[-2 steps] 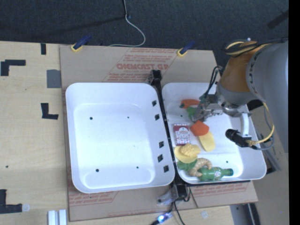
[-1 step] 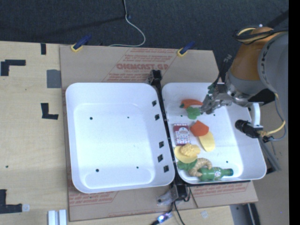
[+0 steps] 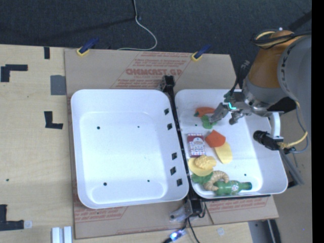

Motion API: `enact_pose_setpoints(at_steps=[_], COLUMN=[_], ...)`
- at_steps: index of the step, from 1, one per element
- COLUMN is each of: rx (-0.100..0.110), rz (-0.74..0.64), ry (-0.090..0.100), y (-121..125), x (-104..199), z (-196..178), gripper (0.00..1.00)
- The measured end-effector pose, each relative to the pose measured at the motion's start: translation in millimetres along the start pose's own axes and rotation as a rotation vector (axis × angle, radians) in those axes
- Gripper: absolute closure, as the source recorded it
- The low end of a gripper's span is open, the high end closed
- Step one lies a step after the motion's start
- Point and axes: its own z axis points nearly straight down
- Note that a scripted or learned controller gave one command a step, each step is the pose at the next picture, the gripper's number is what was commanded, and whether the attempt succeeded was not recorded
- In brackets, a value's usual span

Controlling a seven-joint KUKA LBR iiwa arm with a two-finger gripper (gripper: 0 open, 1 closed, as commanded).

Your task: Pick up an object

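Nearest, in right bin [image 3: 273, 184] front: green bottle [image 3: 234, 187], tan curled piece [image 3: 216, 176], yellow item [image 3: 202, 164]. Behind: red packet [image 3: 196, 145], yellow wedge [image 3: 224, 153], orange-red piece [image 3: 215, 138]. Farther: green obj [image 3: 207, 120] beside orange carrot-like obj [image 3: 205, 111]. Gripper [image 3: 226, 114] low over bin, just right of green obj; fingers' spread can't be told. Left bin [image 3: 81, 135] alongside.

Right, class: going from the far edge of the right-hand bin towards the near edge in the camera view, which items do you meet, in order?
Carrot → red packet → yellow corn → green bottle.
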Motion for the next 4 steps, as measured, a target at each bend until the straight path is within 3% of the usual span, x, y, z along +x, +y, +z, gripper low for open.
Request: enact_pose_setpoints(at_steps=[1,2,3,4], rx=[-0.001,-0.003,0.003,0.002], rz=[-0.004,-0.003,0.002,0.001], ry=[-0.002,-0.002,0.0,-0.001], y=[30.4,30.4,-20.6,-38.4], x=[45.1,43.8,48.9,32.6], z=[57.3,44.1,41.7,34.9], gripper=[0.0,1.0,1.0,1.0])
